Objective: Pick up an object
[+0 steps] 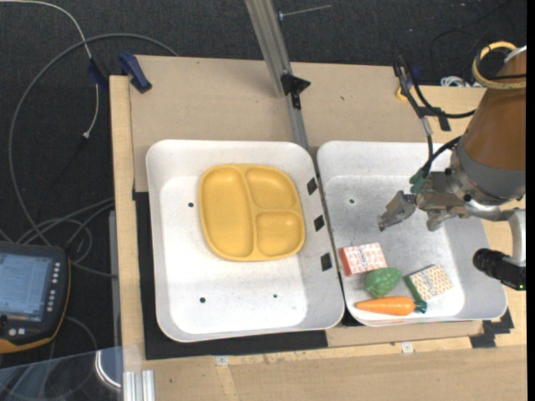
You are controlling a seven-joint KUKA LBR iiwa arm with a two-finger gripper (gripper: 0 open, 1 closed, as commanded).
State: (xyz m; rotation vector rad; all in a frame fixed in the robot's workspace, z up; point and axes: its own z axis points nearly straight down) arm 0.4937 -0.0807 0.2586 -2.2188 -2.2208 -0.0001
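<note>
1. My gripper hangs over the right bin, toward three o'clock of the scene, with my grey wrist and orange band behind it at the right edge.
2. My two fingers stand spread apart with nothing between them: one dark fingertip points down toward eight o'clock, the other sits nearer the wrist.
3. The objects to pick lie clustered in the right bin's near end, at about six o'clock from my gripper and apart from it.
4. A red-and-white carton lies toward the bin's left wall.
5. A green vegetable toy sits just beside the carton at its five o'clock.
6. A toy carrot lies lengthwise along the near wall, at six o'clock of the green toy, touching or nearly so.
7. A small patterned box rests at three o'clock of the green toy, tilted.
8. In the left bin, at nine o'clock of the scene, a yellow divided plate lies flat, three compartments up.
</note>
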